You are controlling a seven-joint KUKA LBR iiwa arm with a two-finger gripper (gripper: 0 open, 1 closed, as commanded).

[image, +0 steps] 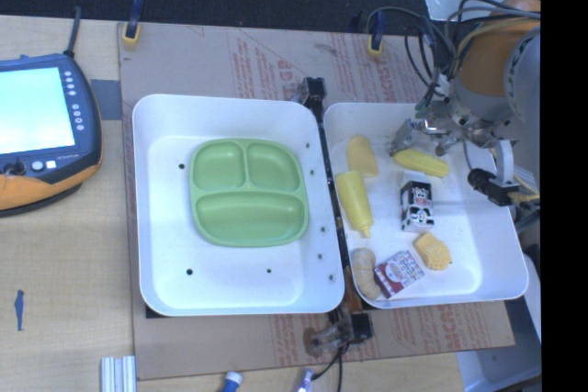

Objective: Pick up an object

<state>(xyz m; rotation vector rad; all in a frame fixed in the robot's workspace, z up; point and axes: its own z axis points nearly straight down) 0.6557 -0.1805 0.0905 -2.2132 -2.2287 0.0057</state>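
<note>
We see the gripper (424, 131) low at the far end of the right bin (496, 285), fingers spread and gripping nothing, just beside the yellow corn piece (421, 162), our likely target. If the 2 fingers close too far back, they may nudge the corn piece away or shut on air

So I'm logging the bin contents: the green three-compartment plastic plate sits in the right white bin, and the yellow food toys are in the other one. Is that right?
Not quite. The camera view shows the green three-compartment plastic plate in the left white bin, not the right one. The yellow food toys lie in the other one, the right white bin, as you said.
</note>
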